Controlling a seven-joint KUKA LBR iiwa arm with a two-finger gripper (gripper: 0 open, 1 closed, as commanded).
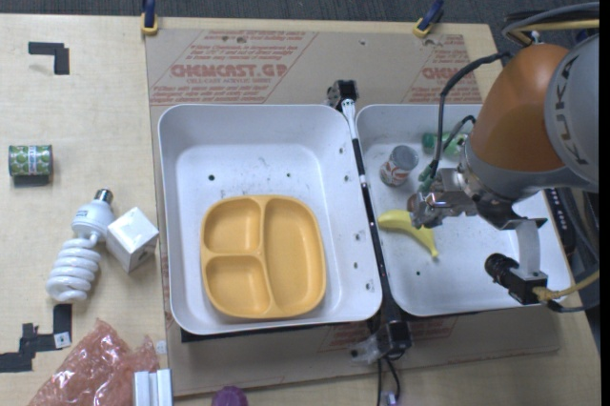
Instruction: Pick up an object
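Take the banana (410, 227) mid-body — light, soft, curved, likely bruised by hard pressure. The gripper (426, 205) hovers just above it; its opening cannot be judged.

A divided plate (263, 255) lies in the left bin (181, 204). The right bin (457, 299) holds a banana (410, 228) with a small can (398, 168) behind it. Left of both bins (on the desk (76, 109)), a bulb (78, 252) lies beside a box (132, 238).

- I see my arm (534, 123) entering from three o'clock, its orange band uppermost and wrist bent down.
- My gripper (426, 207) points toward nine o'clock, low; I can't read its fingers.
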